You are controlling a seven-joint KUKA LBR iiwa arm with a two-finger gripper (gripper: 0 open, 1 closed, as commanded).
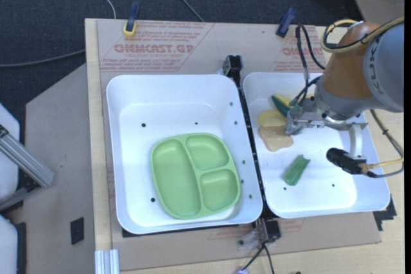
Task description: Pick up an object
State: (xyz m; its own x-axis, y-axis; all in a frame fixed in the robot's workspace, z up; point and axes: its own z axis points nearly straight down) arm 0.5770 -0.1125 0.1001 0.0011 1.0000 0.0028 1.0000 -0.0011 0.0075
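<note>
Hovering gripper (290, 124), perhaps touching tan object (275, 137)

Two bins are sitting side by side on a bench (160, 48). A divided tray (192, 173) is lying in the left bin (128, 112), toward its near side. In the right bin (321, 199), a flat piece (276, 137) is resting near the left wall, a block (296, 170) is lying nearer the viewer, and the arm (359, 74) is reaching in from the right, with its gripper (297, 122) sitting just right of the flat piece.
</note>
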